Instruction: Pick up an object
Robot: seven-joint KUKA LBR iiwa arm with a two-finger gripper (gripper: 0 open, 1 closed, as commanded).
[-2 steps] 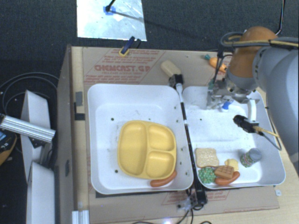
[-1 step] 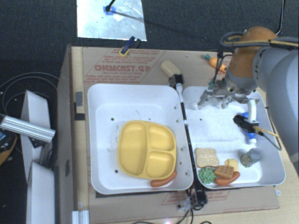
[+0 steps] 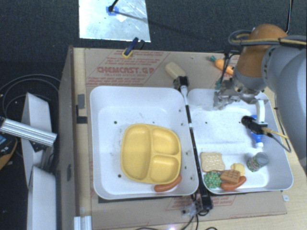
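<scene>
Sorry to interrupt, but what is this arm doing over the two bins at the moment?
The arm's gripper is down at the far end of the right bin, with no object seen in it. The toy food, including a slice of bread and a can, lies at the near end. The left bin holds a yellow divided plate and a sausage.

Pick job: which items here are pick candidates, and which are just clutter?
Pick candidates:
- toast slice, waffle, green peas, small can, all in the right bin
- sausage in the left bin
- gripper, over the right bin's far corner

Lying about:
- yellow divided plate
- foil sheet
- cables
- cardboard
</scene>
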